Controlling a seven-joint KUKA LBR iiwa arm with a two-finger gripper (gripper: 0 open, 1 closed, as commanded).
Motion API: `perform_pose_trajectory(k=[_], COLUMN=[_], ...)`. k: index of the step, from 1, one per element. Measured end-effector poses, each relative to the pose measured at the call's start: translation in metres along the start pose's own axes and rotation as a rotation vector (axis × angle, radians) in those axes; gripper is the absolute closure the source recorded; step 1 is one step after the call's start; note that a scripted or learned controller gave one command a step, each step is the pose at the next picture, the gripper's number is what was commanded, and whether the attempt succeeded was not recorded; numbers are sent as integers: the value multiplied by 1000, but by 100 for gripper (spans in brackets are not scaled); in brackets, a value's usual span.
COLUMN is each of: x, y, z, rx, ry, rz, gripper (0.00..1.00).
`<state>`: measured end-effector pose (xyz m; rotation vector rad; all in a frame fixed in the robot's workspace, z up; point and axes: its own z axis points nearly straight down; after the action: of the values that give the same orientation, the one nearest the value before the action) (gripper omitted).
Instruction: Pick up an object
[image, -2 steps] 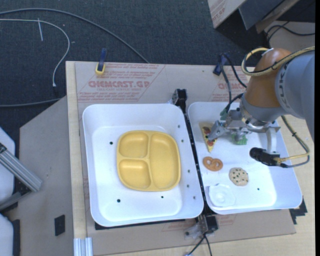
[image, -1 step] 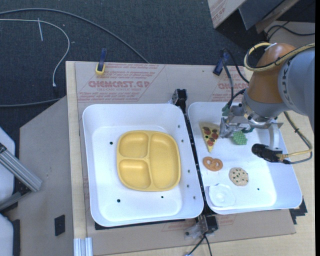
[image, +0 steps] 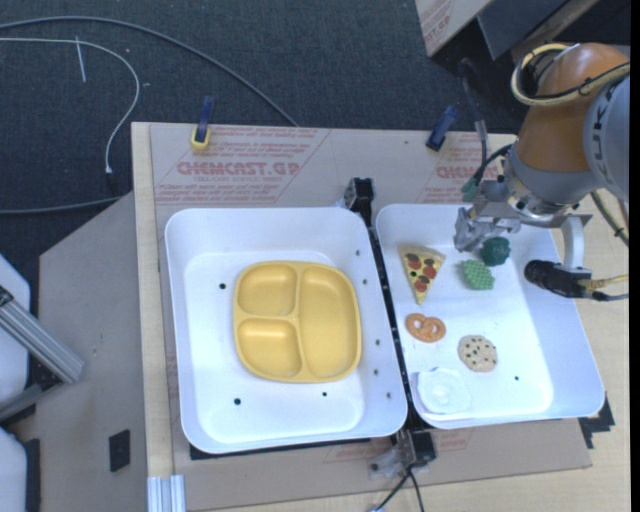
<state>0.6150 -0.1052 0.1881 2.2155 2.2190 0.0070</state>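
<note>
Two shallow white plastic bins sit side by side on a brown cardboard-covered bench (image: 250, 160). The left bin (image: 190, 330) carries a yellow three-compartment plastic plate (image: 298, 321) near its middle. The right bin (image: 560, 350) carries the small toy foods: a triangular pizza slice with red dots (image: 422, 271) lies close to the bin's left wall, a light green knobbly piece (image: 478, 275) lies just right of it, a brown pretzel (image: 425, 327) lies below the pizza slice, a round chocolate-chip cookie (image: 478, 352) sits to the pretzel's lower right, and a pale white round lid-like piece (image: 441, 389) rests near the bin's front edge. A dark green broccoli-like piece (image: 495, 250) lies near the back edge of the right bin, just above the light green piece. The grey arm with its orange band (image: 560, 110) reaches in from the right, and its gripper (image: 477, 232) is low over the back part of the right bin, right beside the dark green piece; whether the pincer is open, closed or gripping anything cannot be told from this angle.
</note>
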Motion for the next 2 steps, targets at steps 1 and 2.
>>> perform_pose_trajectory(k=[1,2], x=[0,49], y=[2,0], z=[-49,-46], rx=[-1,9], ry=[0,3], rz=[0,-3], gripper=[100,100])
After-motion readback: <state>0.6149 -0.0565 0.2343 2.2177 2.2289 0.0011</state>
